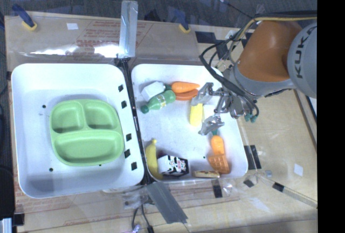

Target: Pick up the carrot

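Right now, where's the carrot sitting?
The carrot lies in the right bin, near its far wall, just right of the green bottle and left of the tool.

Orange carrot (pixel 184 87) beside green bottle (pixel 160 101); yellow block (pixel 195 114) just right of bottle; pale green tray (pixel 85 131) in white bin (pixel 27 118) left of bottle.
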